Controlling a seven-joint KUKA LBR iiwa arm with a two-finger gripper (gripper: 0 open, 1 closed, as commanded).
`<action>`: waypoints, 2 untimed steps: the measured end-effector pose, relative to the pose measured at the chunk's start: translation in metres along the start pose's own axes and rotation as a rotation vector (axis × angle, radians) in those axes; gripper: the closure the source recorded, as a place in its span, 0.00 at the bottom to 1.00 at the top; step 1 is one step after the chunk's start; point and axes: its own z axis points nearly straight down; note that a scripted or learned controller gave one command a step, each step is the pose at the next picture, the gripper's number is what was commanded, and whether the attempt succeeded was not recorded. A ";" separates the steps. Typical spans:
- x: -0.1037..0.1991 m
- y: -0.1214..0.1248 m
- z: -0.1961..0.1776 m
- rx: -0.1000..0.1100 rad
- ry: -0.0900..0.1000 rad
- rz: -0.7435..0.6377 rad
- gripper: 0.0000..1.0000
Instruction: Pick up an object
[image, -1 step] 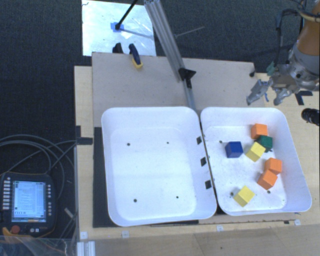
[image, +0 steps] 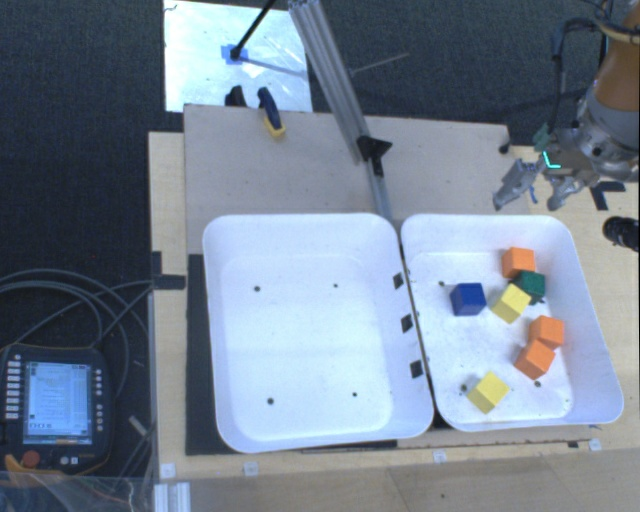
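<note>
Where dark carpet surrounds it, tan bench (image: 300, 170), two white bins (image: 300, 425)

The pincer (image: 540, 187) hangs above the table (image: 300, 170), just past the far rim of the right bin (image: 590, 400), with its fingers spread apart and nothing between them. In that bin lie a blue cube (image: 467, 298), a green block (image: 532, 284), two yellow cubes (image: 511, 302) (image: 489, 391) and three orange cubes (image: 518, 261) (image: 547, 330) (image: 535, 358). The left bin (image: 215, 300) sits alongside, touching it. A teach pendant (image: 52, 405) rests at the lower left.
</note>
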 end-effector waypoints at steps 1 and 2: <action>-0.001 0.004 0.061 0.005 0.001 0.003 0.00; -0.005 0.002 0.123 0.006 0.001 0.004 0.00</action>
